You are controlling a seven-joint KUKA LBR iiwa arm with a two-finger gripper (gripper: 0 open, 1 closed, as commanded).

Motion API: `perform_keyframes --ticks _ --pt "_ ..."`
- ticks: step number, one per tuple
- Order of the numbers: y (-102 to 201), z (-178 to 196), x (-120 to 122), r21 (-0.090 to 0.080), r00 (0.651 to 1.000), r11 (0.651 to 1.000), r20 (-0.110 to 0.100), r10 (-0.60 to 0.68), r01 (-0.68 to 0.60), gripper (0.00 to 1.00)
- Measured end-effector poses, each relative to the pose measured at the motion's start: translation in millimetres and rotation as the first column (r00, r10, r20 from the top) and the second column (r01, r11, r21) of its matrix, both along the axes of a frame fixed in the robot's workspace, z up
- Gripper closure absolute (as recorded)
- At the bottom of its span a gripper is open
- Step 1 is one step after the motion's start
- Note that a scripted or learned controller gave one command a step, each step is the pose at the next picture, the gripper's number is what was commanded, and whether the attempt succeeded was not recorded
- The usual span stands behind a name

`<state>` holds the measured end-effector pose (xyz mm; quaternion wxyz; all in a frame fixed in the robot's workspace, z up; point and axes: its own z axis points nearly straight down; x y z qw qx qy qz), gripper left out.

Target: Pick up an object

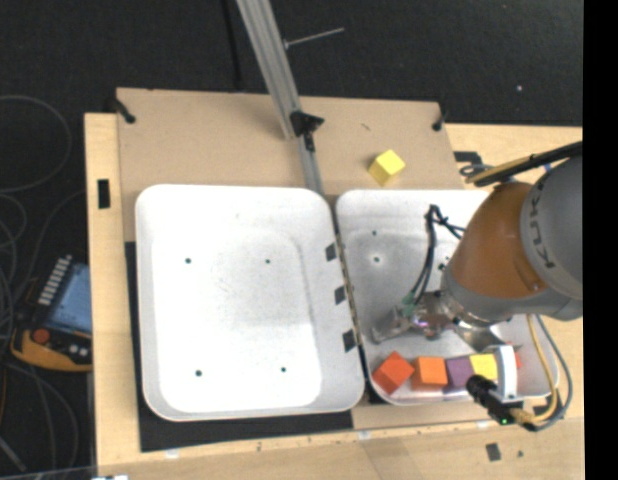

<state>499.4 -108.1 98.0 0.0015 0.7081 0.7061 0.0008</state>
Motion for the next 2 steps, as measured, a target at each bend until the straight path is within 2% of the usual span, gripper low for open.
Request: perform_keyframes --ticks 1,2 --pt "-23.1 -0.2 34.7 -0.001 1.000 1.000 0.002 -0.001 0.001 0.00" --pt "-91.0 0.1 85.5 -0.005 1.000 1.000 0.004 -0.002 0.002 0.00"
